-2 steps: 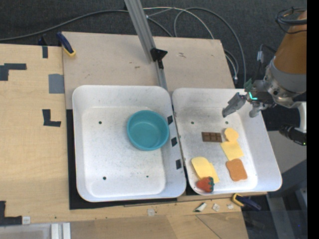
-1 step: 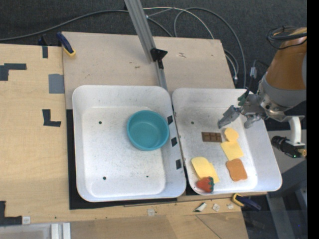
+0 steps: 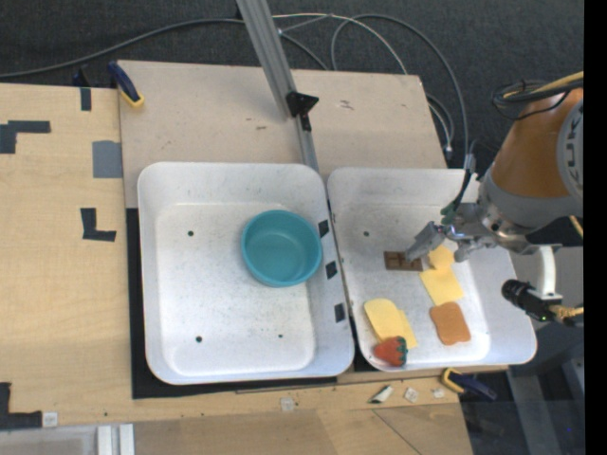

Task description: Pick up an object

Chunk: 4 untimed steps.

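My gripper (image 3: 443,246) hangs low over the right bin (image 3: 379,192), near its middle right. It stands open, and nothing shows held between its fingers. One dark finger (image 3: 422,246) points down toward a small brown block (image 3: 402,262) on the bin floor. A small yellow piece (image 3: 440,258) lies just under the gripper, with a larger yellow slice (image 3: 442,285) below it. Nearer the front lie an orange piece (image 3: 450,323), another yellow piece (image 3: 387,318) and a red strawberry-like toy (image 3: 390,352).
A teal bowl (image 3: 281,246) stands in the left bin (image 3: 171,197), toward its right side. A grey pole (image 3: 270,45) slants across the back of the bench. Cables (image 3: 398,36) run behind the bins. The grey and orange arm (image 3: 536,159) comes in from the right.
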Each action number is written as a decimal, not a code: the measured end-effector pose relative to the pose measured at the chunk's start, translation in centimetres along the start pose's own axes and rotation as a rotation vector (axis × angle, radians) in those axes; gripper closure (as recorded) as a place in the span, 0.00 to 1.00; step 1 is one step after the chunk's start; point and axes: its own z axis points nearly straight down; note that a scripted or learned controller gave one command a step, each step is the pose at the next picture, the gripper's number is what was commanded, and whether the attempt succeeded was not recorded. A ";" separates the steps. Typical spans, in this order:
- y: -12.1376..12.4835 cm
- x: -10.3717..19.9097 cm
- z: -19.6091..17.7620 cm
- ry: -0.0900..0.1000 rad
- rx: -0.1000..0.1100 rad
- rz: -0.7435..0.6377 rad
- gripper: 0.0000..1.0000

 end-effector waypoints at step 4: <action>0.8 1.6 -5.7 -0.002 -0.010 -0.002 1.00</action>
